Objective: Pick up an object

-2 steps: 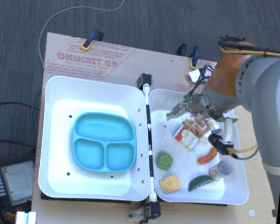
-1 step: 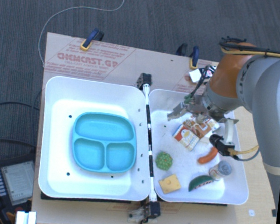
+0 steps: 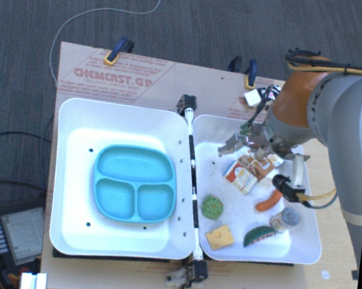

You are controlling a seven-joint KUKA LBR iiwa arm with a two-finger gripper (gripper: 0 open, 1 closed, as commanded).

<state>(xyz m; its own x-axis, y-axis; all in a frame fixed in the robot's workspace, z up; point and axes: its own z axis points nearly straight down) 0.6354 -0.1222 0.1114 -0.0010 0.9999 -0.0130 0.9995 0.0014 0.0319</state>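
The nearest thing to the gripper (image 3: 254,143) is a small carton (image 3: 248,170), white with orange and red print on its faces, lying tilted on its side in the upper middle of the right bin (image 3: 315,255). Its upper end sits right under the gripper, and from this slanted view the two seem to meet, though whether they touch cannot be settled. The fingers are dark, partly hidden by the wrist and blurred against the carton, so how far apart they stand cannot be told, nor whether anything sits between them.

The arm (image 3: 334,100) comes in from the right, its orange band above the wrist, bending down over the far part of the right bin.

Other things lie in the same bin, all apart from the gripper. An orange sausage-shaped piece (image 3: 268,201) lies just right of the carton. Below it is a small round tin (image 3: 286,218), and next to that a green and red watermelon slice (image 3: 261,236). A green bumpy ball (image 3: 212,207) lies near the bin's left wall, with a yellow cheese wedge (image 3: 220,237) below it, near the front rim.

The left bin (image 3: 64,159) holds a blue tray (image 3: 135,183) with three compartments, set about in its middle. Both bins rest on a board on the bench (image 3: 337,284).
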